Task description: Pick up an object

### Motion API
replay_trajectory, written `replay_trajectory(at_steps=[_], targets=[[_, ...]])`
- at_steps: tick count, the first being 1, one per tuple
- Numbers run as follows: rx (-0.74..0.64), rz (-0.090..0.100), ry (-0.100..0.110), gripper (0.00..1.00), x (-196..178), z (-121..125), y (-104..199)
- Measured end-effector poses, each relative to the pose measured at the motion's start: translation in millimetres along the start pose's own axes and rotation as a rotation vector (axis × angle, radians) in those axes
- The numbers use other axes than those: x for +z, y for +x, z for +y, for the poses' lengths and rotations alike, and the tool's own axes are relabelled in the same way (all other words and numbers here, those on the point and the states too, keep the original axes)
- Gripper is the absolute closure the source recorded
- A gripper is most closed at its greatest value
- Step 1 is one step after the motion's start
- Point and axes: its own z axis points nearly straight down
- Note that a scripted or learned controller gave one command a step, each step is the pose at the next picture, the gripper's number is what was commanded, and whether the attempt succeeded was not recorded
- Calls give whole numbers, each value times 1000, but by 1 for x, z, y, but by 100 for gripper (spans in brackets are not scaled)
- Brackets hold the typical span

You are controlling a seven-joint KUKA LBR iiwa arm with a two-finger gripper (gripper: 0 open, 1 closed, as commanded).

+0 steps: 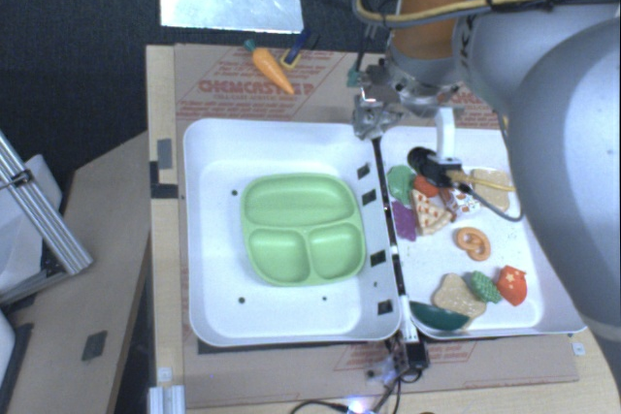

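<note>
Pretzel (473, 242) flat in right bin (543, 310), long axis unclear, gripper (369, 119) grip state unreadable.

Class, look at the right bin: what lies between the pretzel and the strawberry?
Nothing. In the camera view, the stretch between the pretzel and the strawberry is bare white bin floor; the bread slice sits off to the side.

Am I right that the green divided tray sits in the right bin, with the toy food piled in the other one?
Not quite. The camera view shows the green divided tray in the left bin; the toy food lies in the right bin. The rest holds: tray and food are in separate bins.
</note>
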Motion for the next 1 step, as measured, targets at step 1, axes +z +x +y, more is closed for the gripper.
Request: replay_trajectory(at_steps=[1], targets=[[-2,1,-3,100,-12,11,6]])
